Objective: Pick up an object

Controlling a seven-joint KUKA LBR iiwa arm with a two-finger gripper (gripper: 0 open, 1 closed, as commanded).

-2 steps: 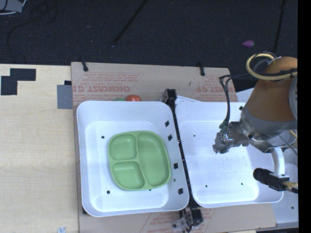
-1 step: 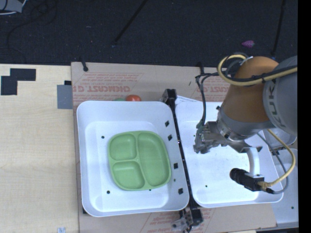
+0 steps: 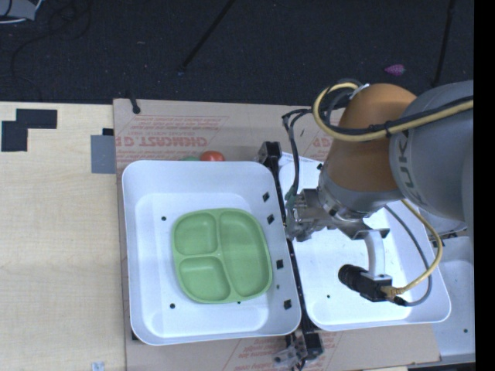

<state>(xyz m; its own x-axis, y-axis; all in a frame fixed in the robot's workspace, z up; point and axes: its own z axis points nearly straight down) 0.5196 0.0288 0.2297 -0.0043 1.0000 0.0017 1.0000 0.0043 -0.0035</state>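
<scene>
This is a robotics lab or test cell, not a home or a shop. A grey industrial arm (image 3: 433,153) with an orange band (image 3: 371,141) and loose yellow and black cables reaches over a light wooden desk (image 3: 54,238). Two shallow white bins (image 3: 147,199) sit side by side on a sheet of printed cardboard (image 3: 178,130) (its lettering reads mirrored or upside down from here). Black and grey tape patches (image 3: 31,126) mark the desk surface. Behind the desk lies dark carpeted floor (image 3: 232,37) with cables trailing across it.
</scene>
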